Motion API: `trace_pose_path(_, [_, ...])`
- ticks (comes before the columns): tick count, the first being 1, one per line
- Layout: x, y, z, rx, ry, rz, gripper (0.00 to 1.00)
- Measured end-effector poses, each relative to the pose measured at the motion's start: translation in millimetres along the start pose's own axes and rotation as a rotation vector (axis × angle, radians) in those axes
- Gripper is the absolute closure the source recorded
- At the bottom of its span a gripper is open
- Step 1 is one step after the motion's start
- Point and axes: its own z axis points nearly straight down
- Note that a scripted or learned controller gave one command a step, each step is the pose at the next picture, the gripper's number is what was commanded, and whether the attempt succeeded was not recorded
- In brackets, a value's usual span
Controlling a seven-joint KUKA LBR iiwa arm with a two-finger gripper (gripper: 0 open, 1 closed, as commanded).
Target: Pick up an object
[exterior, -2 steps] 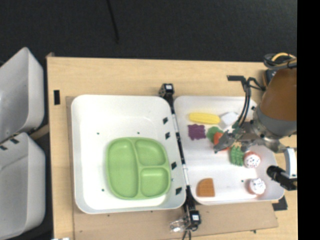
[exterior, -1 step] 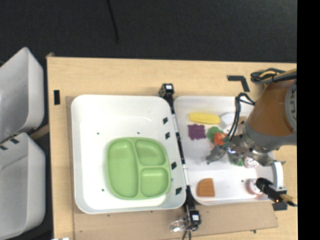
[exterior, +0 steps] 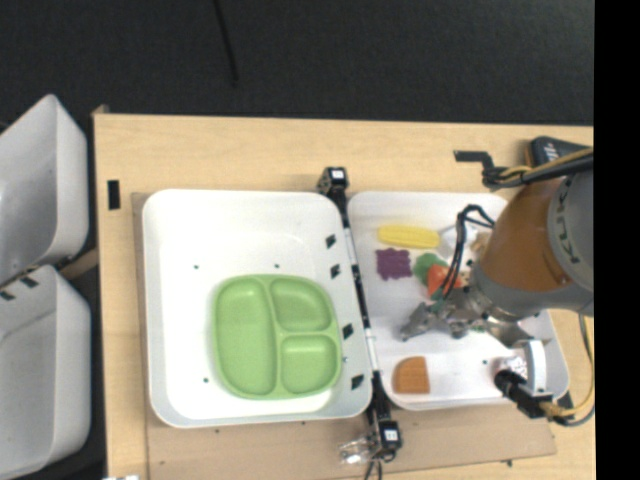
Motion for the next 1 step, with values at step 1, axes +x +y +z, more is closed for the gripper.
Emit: trace_pose_path(1, [-1.3, 1.5, -13.1, -0.006, -0.001, 0.009, 1.00])
